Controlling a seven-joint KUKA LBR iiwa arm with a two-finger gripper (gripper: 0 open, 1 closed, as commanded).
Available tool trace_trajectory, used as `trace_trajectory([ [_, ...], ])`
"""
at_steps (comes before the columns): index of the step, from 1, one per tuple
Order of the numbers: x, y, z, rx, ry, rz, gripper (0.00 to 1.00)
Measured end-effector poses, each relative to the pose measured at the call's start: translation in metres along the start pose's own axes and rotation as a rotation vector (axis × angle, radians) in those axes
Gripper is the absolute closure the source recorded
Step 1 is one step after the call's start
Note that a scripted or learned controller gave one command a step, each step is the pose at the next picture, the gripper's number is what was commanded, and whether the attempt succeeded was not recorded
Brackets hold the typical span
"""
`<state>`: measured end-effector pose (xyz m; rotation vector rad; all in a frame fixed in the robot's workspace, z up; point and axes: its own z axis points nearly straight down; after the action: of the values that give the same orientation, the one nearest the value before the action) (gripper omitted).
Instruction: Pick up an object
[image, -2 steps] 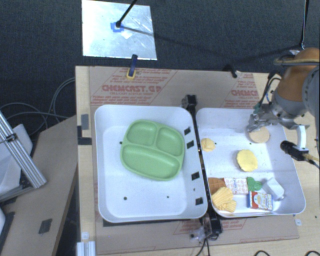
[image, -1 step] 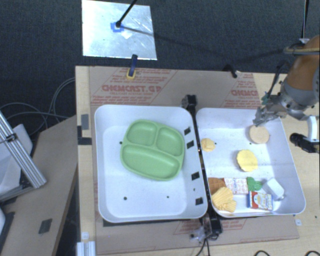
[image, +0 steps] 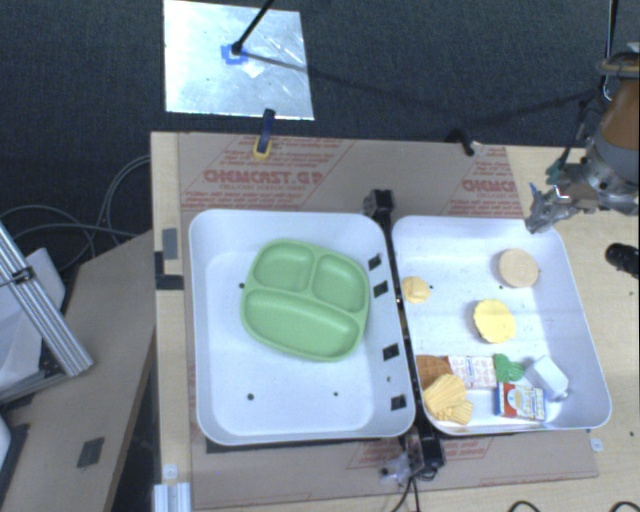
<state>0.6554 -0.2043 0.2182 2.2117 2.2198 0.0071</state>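
Gripper (image: 545, 208): seen above the right bin's (image: 585, 330) far right corner; state of the jaws cannot be told.
Right bin: tan disc (image: 518, 268), yellow disc (image: 494, 321), carton (image: 518, 401), other small items are held.
Left bin (image: 215, 330): green tray (image: 303, 299) is held.

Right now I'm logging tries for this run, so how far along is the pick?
Nothing looks picked yet. The gripper sits at the far right corner of the right bin, above its rim, with nothing visible in it. The tan disc, yellow disc and milk carton lie in the right bin; the green plate lies in the left. Descending, grasping and lifting remain.
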Motion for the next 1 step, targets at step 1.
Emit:
trace_trajectory([
  [1, -0.0001, 0.0011, -0.0071, 0.005, 0.001, -0.001, 1.0],
])
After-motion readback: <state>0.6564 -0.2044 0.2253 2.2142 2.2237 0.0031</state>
